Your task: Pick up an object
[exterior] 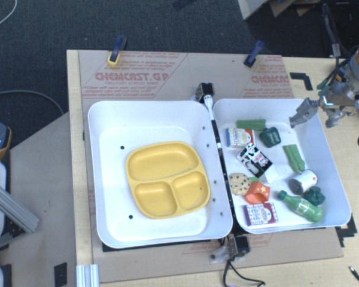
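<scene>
The tool point(317, 110) hangs over the right bin's point(335, 160) upper right rim, its two fingers spread apart and gripping nothing. Below and left of it, seemingly, lie a green bottle point(301, 205), cookie point(239, 183) and carton point(239, 137). Far left sits a yellow tray point(166, 177).

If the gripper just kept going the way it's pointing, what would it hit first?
The gripper hangs at the right bin's upper right corner, pointing down and left. Going on, it would probably meet the bin's white floor near the dark green piece first, though depth is hard to judge.
</scene>
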`<state>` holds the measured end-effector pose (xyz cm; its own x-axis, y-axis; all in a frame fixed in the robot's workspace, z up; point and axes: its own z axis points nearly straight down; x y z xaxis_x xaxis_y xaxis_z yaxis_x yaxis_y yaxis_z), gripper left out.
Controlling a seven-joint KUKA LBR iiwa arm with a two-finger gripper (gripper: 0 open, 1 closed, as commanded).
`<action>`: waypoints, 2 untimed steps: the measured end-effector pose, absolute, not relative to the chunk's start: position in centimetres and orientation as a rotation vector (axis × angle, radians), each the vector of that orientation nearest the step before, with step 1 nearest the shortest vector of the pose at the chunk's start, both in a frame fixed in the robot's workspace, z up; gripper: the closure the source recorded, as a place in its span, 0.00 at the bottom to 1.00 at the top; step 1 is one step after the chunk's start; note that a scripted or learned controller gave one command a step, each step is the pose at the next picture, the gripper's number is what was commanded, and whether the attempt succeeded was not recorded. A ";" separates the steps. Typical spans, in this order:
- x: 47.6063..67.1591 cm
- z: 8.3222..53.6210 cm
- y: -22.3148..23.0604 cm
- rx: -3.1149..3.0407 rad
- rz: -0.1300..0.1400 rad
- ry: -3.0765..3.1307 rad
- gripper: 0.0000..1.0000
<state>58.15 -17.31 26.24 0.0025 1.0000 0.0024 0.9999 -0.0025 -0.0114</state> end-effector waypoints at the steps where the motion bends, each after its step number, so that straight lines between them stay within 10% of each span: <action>1: 58.4 26.9 -17.3 -2.222 0.000 -2.222 0.00; 2: 59.1 22.2 -17.0 -2.217 0.004 -2.219 0.00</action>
